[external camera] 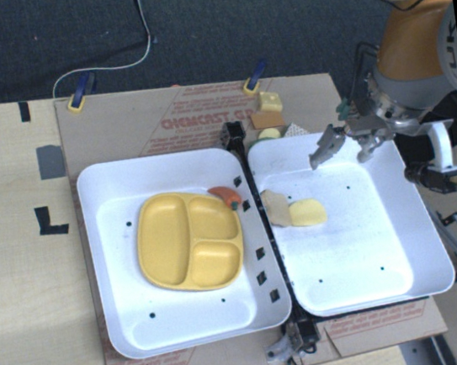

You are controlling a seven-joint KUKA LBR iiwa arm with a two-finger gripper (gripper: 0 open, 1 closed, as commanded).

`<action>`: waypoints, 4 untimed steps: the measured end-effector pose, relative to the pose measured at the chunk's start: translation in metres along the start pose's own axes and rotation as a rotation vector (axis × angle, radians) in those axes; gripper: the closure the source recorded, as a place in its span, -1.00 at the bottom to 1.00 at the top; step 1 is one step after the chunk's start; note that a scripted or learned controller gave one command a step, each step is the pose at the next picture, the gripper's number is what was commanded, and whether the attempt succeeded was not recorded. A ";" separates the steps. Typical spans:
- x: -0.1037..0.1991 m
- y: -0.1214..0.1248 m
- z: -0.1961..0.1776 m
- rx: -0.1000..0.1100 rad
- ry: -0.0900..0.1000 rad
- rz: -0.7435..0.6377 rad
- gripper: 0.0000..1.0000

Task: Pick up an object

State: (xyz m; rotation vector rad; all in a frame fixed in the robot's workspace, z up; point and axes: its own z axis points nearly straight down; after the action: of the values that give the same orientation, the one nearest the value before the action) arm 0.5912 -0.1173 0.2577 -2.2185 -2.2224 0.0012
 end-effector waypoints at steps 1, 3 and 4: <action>-0.044 0.014 0.124 0.008 -0.001 0.004 -1.00; 0.009 0.014 0.162 -0.003 -0.002 0.000 1.00; 0.009 0.014 0.163 -0.003 -0.002 0.000 -1.00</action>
State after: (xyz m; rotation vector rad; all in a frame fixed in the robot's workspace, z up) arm 0.6046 -0.1085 0.0948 -2.2205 -2.2248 0.0004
